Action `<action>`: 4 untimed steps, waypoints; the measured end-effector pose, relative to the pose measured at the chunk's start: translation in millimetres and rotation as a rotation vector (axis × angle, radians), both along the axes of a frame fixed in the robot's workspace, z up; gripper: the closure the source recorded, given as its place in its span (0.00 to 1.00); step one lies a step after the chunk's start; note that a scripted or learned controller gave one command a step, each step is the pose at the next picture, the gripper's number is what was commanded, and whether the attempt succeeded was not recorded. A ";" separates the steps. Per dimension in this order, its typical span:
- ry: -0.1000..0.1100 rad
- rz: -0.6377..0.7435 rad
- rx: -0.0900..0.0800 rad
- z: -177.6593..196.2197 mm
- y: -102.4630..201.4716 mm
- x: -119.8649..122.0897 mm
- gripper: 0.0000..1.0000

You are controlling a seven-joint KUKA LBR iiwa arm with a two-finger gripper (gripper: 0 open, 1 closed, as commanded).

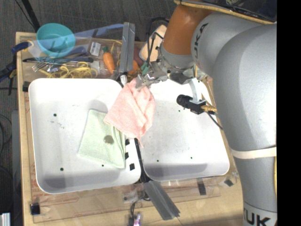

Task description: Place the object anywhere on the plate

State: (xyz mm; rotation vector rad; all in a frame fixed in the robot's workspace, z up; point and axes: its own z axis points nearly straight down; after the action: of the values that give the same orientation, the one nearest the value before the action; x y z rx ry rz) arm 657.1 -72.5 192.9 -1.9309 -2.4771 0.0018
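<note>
1. While the end effector [146,77] pinches the pink cloth [132,109] by its top corner, the cloth hangs free over the ridge where the two white bins [42,126] meet, up and to the right of the pale green plate [101,138].
2. That plate lies in the left bin, below and left of the cloth, with the cloth's lower folds close to its right edge and perhaps overlapping it. A small dull disc [108,140] sits on the plate near its middle.
3. To do this step well, I would judge that the arm should carry the cloth further left, until the bulk of the fabric is over the plate's centre, not its rim.
4. Lowering before letting go seems wise, since a dangling cloth may swing or slide off toward the ridge beside the plate.
5. Its long axis runs from the pinched corner, above and right of the plate, down toward the plate's right edge, slightly slanted.
6. Narrowest at the grasp, the cloth widens and bunches in its lower half, so the loose end points at the plate.
</note>
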 end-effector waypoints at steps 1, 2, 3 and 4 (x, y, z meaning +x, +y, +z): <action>0.001 -0.253 0.000 101.7 100.7 -0.9 1.00; 0.008 -0.719 -0.003 94.2 51.9 -17.7 1.00; 0.007 -0.567 -0.002 68.5 128.3 -1.7 1.00; 0.006 -0.493 -0.003 66.6 209.2 -28.4 1.00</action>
State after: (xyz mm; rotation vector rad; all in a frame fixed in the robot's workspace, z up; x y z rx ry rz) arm 628.7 136.7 259.5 -2.4738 -1.9294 0.0112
